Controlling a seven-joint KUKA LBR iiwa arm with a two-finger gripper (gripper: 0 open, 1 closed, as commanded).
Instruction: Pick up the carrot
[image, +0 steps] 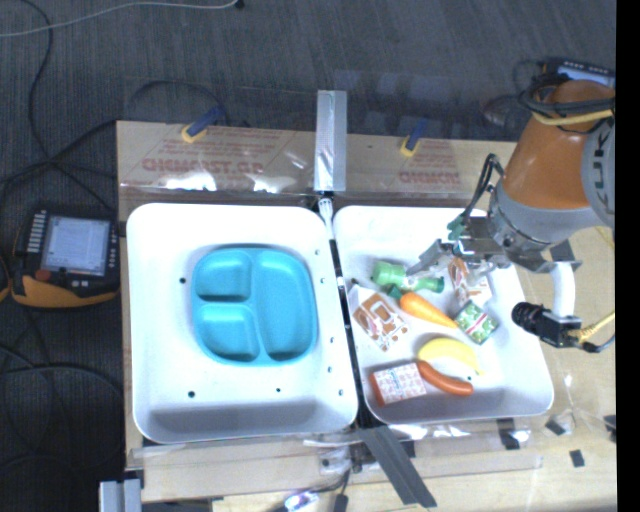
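Observation:
The carrot (429, 309) is orange and lies at a slant in the middle of the right bin (530, 395), its thick end pointing up-left toward a green leafy piece (392, 274). My gripper (456, 256) hangs just above and to the right of the carrot's thick end, at the end of the grey arm with the orange band (553, 150). The gripper's tip sits over a white and red packet (468, 283) and is apart from the carrot. I see nothing held in it.
Around the carrot lie a green can (475, 322), a yellow banana (448, 353), a red sausage (446, 379), a red-white box (398, 383) and a brown-white packet (378, 318). The left bin (160, 400) holds a blue divided tray (251, 303).

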